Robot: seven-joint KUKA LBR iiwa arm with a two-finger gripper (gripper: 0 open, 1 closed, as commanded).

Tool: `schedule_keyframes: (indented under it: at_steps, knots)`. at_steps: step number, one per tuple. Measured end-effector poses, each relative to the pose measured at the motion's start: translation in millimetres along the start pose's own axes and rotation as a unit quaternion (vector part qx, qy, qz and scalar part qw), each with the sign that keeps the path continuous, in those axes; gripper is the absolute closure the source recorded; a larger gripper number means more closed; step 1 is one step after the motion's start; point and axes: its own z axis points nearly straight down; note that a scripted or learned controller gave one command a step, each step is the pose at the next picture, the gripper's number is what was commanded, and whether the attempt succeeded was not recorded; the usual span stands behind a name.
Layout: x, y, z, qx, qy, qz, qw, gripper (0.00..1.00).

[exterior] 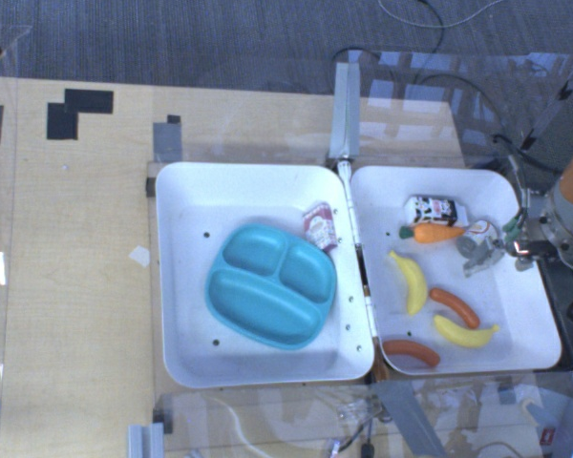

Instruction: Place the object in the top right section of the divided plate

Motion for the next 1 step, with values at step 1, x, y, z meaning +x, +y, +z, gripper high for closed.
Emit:
schedule_keyframes:
  at_steps: [1]
  knots:
    - [0.0,0.0,0.0,0.0,0.0,0.0,1.0,0.0]
